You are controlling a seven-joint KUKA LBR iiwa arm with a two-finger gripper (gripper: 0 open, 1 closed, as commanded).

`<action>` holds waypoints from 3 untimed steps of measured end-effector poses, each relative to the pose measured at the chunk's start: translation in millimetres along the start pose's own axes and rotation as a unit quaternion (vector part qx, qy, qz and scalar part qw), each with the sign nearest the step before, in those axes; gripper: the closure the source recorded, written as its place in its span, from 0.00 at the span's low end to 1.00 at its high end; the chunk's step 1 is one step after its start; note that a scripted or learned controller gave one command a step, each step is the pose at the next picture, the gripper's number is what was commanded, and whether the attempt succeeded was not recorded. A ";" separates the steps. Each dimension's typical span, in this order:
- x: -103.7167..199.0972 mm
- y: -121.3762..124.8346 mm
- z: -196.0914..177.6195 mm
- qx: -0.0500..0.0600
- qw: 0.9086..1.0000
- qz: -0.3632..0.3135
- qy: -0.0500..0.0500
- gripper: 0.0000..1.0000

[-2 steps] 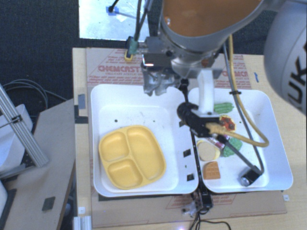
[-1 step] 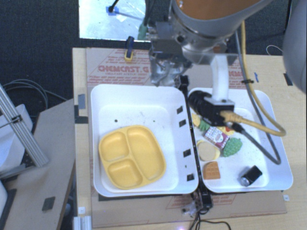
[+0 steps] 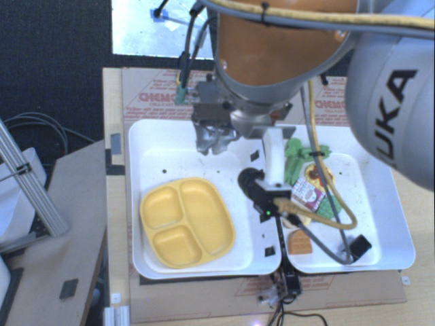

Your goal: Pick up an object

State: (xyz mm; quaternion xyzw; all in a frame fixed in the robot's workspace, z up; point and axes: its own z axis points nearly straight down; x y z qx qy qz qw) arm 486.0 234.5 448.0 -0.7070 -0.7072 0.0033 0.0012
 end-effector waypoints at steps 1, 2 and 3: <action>-82.3 0.3 -91.9 -0.008 1.000 0.003 0.003 1.00; -33.9 6.8 89.3 0.004 1.000 -0.003 -0.001 1.00; -127.6 1.0 182.3 0.001 1.000 0.004 -0.001 1.00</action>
